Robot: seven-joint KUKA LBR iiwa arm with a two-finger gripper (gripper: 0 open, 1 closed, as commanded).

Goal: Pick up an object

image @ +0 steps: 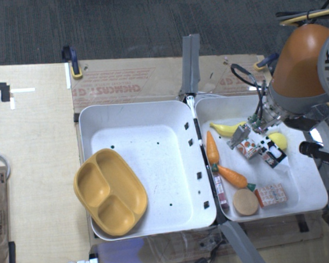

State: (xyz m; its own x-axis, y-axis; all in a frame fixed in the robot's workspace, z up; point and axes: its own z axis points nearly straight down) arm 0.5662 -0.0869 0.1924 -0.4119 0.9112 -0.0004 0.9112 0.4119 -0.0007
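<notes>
Two white bins side by side on the surface. Left bin: yellow divided tray at its near-left corner. Right bin: banana, two carrots, small printed carton, lemon, round tan disc, patterned block. Gripper low over the banana and carton; state of jaws impossible to tell; nothing visibly held.

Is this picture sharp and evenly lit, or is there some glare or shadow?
Camera view: mostly sharp; the yellow tray is crisp. Soft glare on the arm's orange band. The gripper casts a shadow into the right bin. Small items are hard to read.
</notes>
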